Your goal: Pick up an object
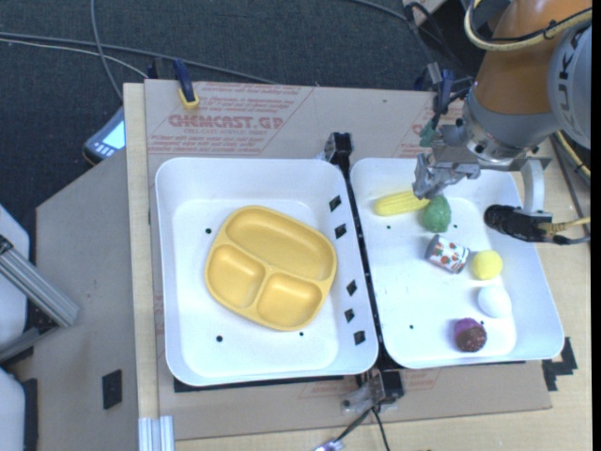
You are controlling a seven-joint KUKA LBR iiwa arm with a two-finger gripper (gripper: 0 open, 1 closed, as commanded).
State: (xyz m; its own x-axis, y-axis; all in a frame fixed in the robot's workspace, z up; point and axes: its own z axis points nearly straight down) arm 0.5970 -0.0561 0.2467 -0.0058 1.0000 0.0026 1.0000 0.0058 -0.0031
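With the hand [430, 184] low in the right bin [531, 332] between the corn [396, 204] and the green ball [436, 215], grip state unclear, it should centre over one before closing.

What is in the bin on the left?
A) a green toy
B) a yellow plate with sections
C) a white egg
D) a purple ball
B: the yellow plate lies alone in the left bin, while the small toys lie in the right bin.
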